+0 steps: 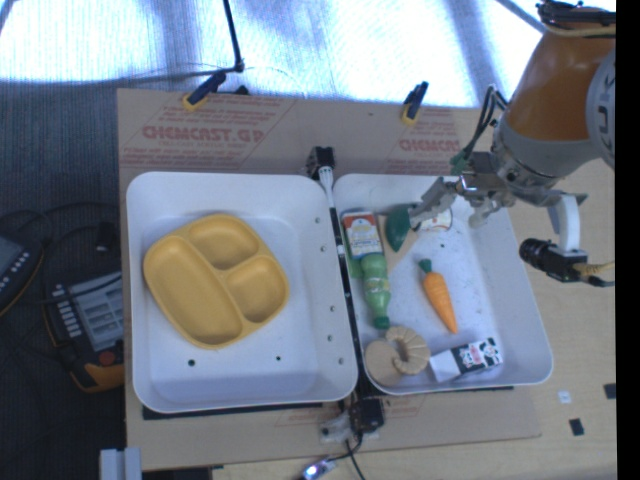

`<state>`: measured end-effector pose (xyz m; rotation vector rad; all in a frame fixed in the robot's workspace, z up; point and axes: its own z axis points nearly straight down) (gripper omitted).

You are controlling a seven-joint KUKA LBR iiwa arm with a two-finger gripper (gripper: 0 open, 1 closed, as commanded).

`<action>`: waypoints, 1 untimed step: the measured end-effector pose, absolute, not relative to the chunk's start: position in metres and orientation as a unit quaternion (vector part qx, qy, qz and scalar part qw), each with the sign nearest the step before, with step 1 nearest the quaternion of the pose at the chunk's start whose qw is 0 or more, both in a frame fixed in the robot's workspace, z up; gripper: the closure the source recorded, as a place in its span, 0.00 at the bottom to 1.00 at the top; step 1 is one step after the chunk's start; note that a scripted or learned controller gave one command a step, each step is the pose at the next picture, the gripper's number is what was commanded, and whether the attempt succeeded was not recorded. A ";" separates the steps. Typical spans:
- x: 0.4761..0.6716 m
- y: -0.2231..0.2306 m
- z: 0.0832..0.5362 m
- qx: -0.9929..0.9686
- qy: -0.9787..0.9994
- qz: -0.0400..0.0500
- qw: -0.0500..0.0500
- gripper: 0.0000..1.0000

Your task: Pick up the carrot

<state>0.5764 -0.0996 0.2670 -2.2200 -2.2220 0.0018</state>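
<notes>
Two shallow white bins sit side by side on the bench; the left bin (150, 368) bears a yellow divided plate (215, 278), while the right bin (525, 338) bears the carrot (437, 296) and several other small items. The carrot lies flat on the bin floor near the middle, its green top toward the far wall and its orange tip pointing toward the near right. A green bottle (373, 276) lies just beside it on the left, apart from it, and a round tan wooden piece (398, 354) and a small black-and-white carton (468, 358) rest near its tip without touching. The gripper (450, 196) hangs over the far end of the same bin, above and beyond the carrot's green top, with its fingers spread apart and nothing between them. The carrot looks like a toy of moulded plastic or painted wood: probably light, stiff, and somewhat smooth, so not fragile but liable to roll or squirt out of a pinch. Its taper makes the thin tip a poor hold; the thicker orange body just below the green top seems the better place, with the fingers closing across its width. Clear floor on both flanks appears to leave room for the fingers there.
</notes>
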 end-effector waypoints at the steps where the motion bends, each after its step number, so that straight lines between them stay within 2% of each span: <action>1: 0.522 -0.112 0.181 -0.708 -0.706 0.001 0.001 0.00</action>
